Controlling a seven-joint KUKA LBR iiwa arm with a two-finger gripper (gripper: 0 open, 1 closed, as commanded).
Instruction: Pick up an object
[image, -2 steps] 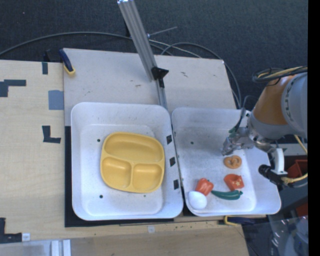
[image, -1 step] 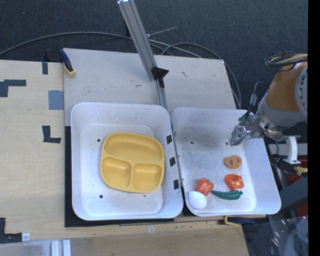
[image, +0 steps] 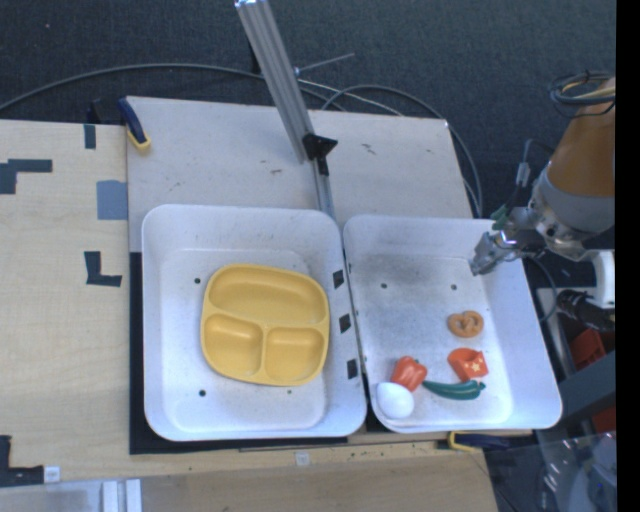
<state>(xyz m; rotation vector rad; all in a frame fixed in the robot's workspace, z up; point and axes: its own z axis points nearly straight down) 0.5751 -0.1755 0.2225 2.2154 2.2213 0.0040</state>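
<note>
The right white shallow plastic bin (image: 520, 330) is the reference. The pincer (image: 487, 252) sits over its upper right rim; finger state cannot be determined. Near its lower edge lie a green toy pepper (image: 455, 389), a white egg (image: 394, 400) and a brown pretzel (image: 465, 323).

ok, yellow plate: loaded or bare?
Bare. The plate lies flat in the left bin, all three compartments showing plain yellow. The food items sit in the right bin.
</note>
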